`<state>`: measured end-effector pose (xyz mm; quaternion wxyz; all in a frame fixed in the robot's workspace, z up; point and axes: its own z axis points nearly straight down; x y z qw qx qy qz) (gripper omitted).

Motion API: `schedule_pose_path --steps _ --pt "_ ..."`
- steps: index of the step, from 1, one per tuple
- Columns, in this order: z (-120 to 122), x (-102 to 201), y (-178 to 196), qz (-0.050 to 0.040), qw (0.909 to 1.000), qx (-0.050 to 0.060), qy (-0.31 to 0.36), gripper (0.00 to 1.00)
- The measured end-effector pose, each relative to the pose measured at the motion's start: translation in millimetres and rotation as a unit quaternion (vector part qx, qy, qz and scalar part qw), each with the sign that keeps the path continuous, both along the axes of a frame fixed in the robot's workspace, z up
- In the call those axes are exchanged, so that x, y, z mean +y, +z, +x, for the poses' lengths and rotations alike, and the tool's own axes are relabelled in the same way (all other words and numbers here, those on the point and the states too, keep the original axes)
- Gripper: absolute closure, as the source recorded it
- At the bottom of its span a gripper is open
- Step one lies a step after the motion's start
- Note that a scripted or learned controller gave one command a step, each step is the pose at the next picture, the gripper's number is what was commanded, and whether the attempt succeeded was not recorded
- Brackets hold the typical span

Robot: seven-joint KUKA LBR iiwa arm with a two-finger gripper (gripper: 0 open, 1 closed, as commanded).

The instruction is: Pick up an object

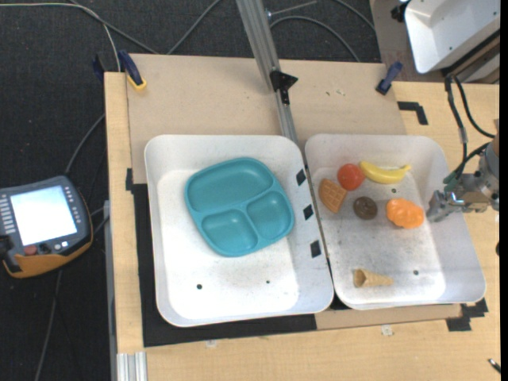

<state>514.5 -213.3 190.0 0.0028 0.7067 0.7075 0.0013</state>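
Note:
The right bin (456,260) holds several toy foods: a yellow banana (386,171), a red tomato (350,176), an orange wedge-shaped piece (332,195), a dark brown round piece (365,208), an orange fruit (406,213) and a tan cone (371,278) near the front. My gripper (441,205) hangs at the bin's right side, just right of the orange fruit, with nothing visibly between its fingers. Its tips are small and partly hidden by the wrist.
The left bin (178,292) carries a teal compartment plate (238,205). A metal pole (266,46) rises from between the bins. A pendant with a screen (41,225) lies off the bench at left. Blue clamps (132,71) sit at the board's back corners.

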Motion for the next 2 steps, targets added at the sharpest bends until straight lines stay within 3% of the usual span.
schedule_pose_path --steps 1,2 --pt "1.6 -0.2 53.7 -0.0002 1.0 -0.001 0.001 1.0" --pt "24.7 51.7 61.2 0.0016 1.0 0.001 0.003 1.0"
